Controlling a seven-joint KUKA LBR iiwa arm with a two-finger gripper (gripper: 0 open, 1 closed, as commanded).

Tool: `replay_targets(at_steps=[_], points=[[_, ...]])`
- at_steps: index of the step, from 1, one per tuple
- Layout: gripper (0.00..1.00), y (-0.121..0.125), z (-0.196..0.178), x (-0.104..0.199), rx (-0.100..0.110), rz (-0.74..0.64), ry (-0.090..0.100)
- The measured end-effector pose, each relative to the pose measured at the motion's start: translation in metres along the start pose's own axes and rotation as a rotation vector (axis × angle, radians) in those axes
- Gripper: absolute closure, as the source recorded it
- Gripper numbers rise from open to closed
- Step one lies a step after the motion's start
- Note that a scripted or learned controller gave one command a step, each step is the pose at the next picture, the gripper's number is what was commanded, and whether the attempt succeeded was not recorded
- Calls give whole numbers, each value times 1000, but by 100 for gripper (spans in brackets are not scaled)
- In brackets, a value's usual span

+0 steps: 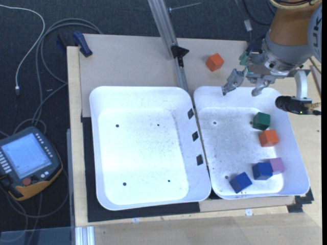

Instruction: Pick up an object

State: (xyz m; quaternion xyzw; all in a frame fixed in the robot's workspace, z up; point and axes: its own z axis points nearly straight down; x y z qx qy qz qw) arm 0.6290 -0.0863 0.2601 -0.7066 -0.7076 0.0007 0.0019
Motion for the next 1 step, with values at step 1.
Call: replay_targets(at_steps=[1], points=[[0, 45, 139, -93, 0, 5, -3]])
